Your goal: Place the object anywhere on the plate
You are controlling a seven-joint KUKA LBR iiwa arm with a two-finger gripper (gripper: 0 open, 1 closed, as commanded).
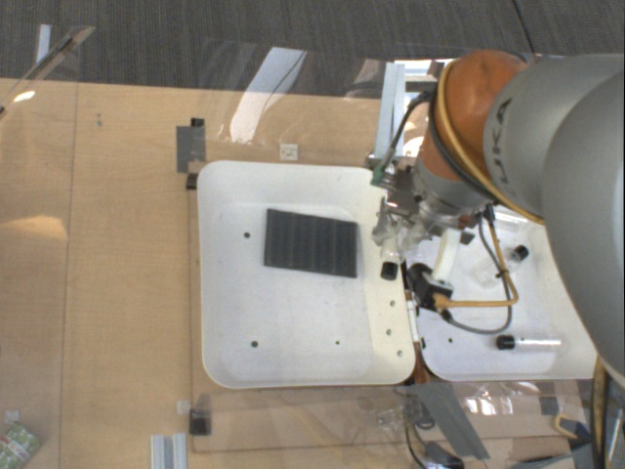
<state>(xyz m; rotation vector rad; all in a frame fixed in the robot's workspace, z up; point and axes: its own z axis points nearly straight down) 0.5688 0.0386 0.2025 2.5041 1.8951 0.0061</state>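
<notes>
Camera view: we see the dark ribbed plate [311, 243] in the left bin [293, 360]; right of it the gripper [395, 247], whose opening we cannot tell.

The bins [293, 340] are white. A dark grey ribbed plate [311, 243] lies in the left one. The arm [576, 135] is grey with an orange band [474, 91]. The counter [98, 262] is tan wood; the floor [244, 8] is dark grey.

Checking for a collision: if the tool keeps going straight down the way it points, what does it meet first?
Probably the rim where the two bins meet, just below the tool; depth is unclear from this slanted view.
</notes>
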